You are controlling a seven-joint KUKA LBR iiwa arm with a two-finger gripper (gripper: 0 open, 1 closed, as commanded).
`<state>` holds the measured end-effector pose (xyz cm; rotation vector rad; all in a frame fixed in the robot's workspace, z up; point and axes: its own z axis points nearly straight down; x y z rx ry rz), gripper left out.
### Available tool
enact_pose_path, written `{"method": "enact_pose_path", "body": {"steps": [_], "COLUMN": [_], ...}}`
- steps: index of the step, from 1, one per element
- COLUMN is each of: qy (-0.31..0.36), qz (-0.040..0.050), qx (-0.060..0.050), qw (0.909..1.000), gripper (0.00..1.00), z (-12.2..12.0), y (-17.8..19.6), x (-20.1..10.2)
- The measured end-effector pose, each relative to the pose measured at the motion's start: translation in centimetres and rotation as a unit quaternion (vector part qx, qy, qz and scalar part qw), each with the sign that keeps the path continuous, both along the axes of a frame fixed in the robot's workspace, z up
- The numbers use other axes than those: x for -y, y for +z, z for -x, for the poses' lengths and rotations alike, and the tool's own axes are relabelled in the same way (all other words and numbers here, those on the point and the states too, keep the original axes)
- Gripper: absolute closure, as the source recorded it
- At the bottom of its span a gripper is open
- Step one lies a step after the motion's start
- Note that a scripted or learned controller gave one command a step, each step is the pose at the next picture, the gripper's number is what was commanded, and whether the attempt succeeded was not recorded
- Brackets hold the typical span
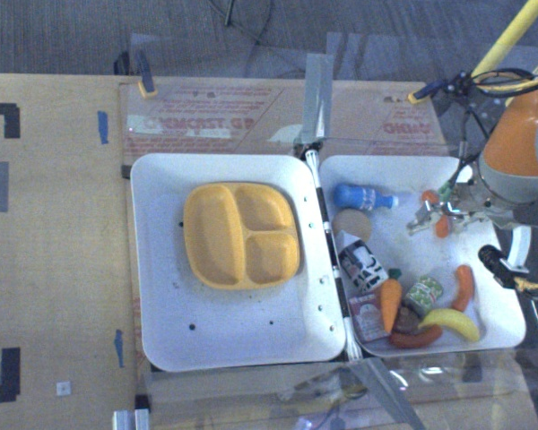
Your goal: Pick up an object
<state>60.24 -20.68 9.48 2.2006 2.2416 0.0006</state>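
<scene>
Leftward, one yellow divided plate [242,236] lies in the left bin [161,330]. Rightward, the right bin [507,325] holds one blue bottle [363,197], one carrot [390,303] and one banana [453,322] near its front. At its far right, the gripper [435,215] hangs over a small orange piece [442,227]; I cannot tell its fingers' state.

The left bin [152,267] carries 1 yellow divided plate [242,235] at its middle, leaving a band of bare white floor all round it, widest toward the bin's near edge. The right bin [502,325] is far tighter. A blue bottle [363,197], a tan round object [351,225] and a black-and-white can [362,266] line its left wall. A carrot [390,303], a green packet [424,292], a banana [455,323] and 2 sausages [464,287] (1 of them lies under the banana's end) crowd the near corner. Bare floor remains across the bin's middle and far strip, partly overhung by the arm [516,150] with its claw [439,213] from the right.
</scene>
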Motion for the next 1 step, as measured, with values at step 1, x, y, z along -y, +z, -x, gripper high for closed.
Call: {"method": "enact_pose_path", "body": {"steps": [1], "qy": [0.001], "qz": [0.0007], "qx": [0.001], "qw": [1.0000], "gripper": [1.00], "z": [-0.12], "y": [0.99], "x": [-0.05]}}
